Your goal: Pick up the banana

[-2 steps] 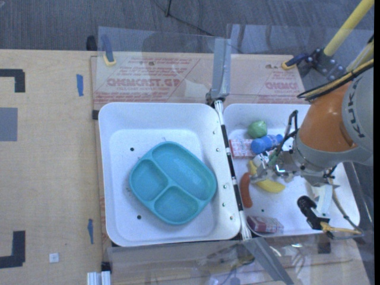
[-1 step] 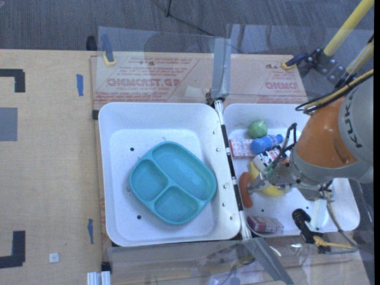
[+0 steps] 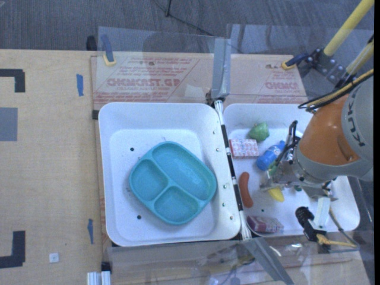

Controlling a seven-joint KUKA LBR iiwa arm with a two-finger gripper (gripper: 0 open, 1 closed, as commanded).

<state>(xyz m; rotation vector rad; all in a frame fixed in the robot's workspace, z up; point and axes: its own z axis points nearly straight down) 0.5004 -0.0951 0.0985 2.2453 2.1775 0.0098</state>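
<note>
— Now, banana (image 3: 276, 194)?
— Lying in the right bin (image 3: 350, 215), a yellow tip poking out under the gripper (image 3: 280, 180).
— Pinched?
— Cannot tell; hidden beneath the arm's wrist.
— Around it?
— Just left, a red sausage (image 3: 245, 189). Farther off, a blue bottle (image 3: 269, 156), a pink-and-white box (image 3: 244, 148) and a green lump (image 3: 259, 131). Nearer, a dark packet (image 3: 264, 223).
— Left bin (image 3: 113, 129)?
— Holding a teal divided plate (image 3: 173, 182).
</note>
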